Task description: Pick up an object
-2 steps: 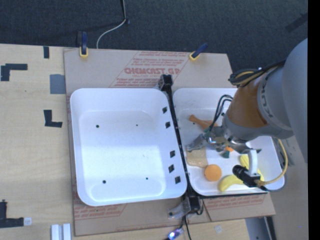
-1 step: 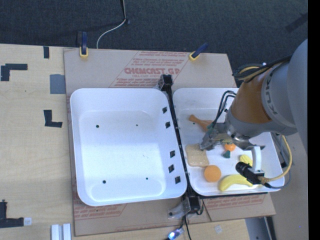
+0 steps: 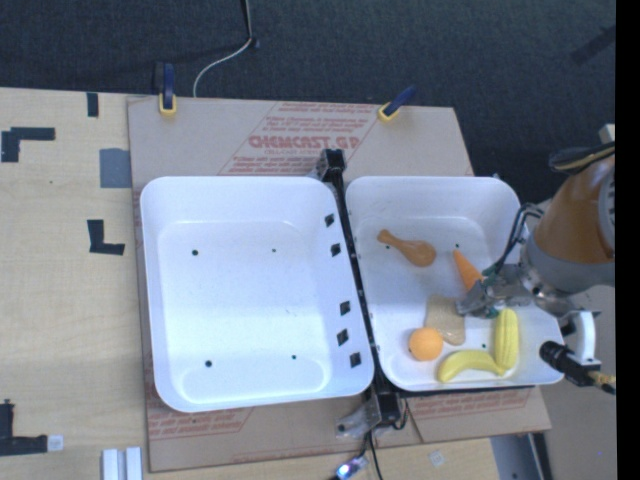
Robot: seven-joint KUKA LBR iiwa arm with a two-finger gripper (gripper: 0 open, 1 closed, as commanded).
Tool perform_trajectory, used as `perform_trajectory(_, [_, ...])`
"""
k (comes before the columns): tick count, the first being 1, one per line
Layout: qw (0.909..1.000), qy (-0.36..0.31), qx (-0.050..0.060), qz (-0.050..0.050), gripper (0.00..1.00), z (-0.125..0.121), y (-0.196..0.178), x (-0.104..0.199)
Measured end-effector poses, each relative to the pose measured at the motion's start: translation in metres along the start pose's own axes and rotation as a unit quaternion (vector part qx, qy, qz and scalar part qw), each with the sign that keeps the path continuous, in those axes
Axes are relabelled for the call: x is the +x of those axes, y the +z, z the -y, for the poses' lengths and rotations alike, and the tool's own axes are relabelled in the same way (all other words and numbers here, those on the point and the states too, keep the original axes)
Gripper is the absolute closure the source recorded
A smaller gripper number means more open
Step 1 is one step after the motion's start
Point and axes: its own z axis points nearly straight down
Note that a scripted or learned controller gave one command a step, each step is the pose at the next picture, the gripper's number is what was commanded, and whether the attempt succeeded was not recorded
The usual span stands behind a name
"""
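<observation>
Orange carrot point(image 3: 465, 267) lies just beside the hand point(image 3: 478, 299); its grip state cannot be told.

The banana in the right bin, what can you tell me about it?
The banana is yellow and smooth, looks like a plastic toy, and lies flat, curved, in the near corner of the right bin. Its right end meets a corn cob; an orange ball sits just to its left, whether touching I can't tell.
</observation>
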Motion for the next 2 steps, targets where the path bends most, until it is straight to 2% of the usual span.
perform_trajectory(1, [0.9999,-0.008,-0.006,0.0,1.0,-0.036,-0.174,0.065])
perform_trajectory(2, [0.9999,-0.003,0.009,-0.003,1.0,0.034,-0.088,0.073])
